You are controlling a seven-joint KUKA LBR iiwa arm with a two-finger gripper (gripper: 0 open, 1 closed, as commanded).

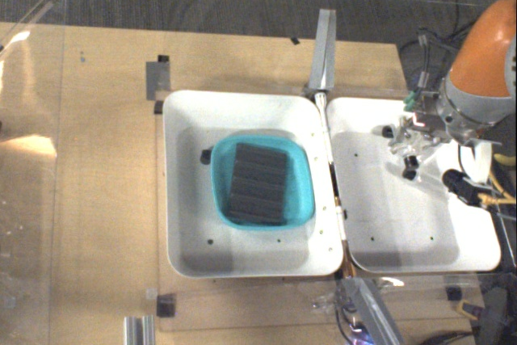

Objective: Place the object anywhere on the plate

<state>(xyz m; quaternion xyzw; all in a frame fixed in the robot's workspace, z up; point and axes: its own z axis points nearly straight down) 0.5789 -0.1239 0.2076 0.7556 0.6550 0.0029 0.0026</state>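
I see the dark ribbed rectangular block (258, 182) lying on the turquoise plastic plate (302, 188); task looks done, gripper (410, 151) fingers' state unclear

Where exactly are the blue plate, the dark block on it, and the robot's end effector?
blue plate (302, 188): camera view, bare right rim.
dark block (258, 182): camera view, middle of its ridged top.
end effector (410, 151): camera view, between its fingertips, above the right bin.
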